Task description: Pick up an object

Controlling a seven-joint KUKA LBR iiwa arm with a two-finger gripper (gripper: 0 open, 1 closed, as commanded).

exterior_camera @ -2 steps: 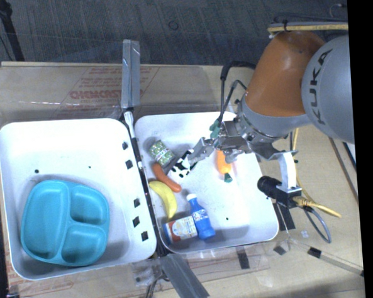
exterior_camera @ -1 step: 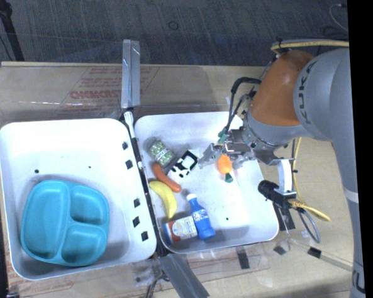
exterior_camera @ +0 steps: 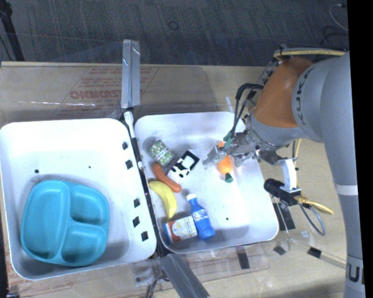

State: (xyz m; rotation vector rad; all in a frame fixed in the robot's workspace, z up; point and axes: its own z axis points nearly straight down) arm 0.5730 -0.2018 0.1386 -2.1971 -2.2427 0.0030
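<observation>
Hovering at the right bin's far right edge, the tool is clamped on a small orange carrot-shaped toy, judged light, stiff, slippery

Blue tray, yellow banana

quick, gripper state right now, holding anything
Gripper: low in the right bin, right at a small orange object; cannot be told whether it grips it.

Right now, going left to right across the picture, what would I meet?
Blue tray → banana → blue bottle → orange object → robot arm.
</observation>
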